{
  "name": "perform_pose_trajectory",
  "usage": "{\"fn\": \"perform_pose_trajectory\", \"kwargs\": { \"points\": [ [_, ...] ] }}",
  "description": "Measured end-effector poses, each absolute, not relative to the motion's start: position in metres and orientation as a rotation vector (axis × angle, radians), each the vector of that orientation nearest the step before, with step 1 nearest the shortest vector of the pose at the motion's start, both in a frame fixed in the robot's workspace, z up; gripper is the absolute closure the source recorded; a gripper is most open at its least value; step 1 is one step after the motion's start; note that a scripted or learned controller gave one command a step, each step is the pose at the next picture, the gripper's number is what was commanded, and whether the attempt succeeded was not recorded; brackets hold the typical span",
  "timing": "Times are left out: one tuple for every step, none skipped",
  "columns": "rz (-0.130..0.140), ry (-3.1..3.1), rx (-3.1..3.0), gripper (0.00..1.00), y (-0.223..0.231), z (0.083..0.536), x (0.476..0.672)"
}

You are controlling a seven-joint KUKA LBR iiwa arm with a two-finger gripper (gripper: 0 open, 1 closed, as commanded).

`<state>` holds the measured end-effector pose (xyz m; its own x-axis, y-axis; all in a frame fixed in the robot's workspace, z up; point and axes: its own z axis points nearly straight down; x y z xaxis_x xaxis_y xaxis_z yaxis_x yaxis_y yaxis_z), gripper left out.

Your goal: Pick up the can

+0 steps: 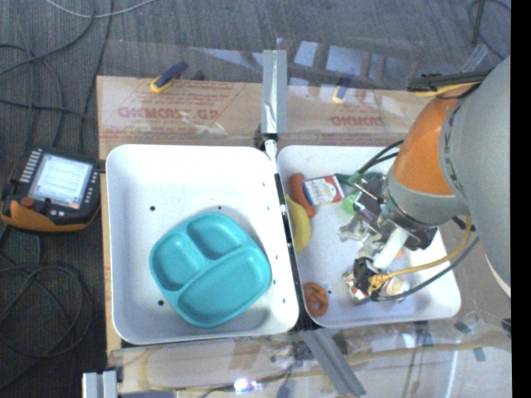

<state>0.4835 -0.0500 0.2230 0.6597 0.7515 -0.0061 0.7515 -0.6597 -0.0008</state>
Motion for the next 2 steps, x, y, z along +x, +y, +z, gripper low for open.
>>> {"fn": "perform_pose_trajectory", "kwargs": {
  "points": [
    [-0.011,1.17,2.913,1.0,-0.0489,0.2374,0.5552],
    [-0.01,1.171,2.913,0.0,-0.0485,0.2374,0.5553]
  ]
}}
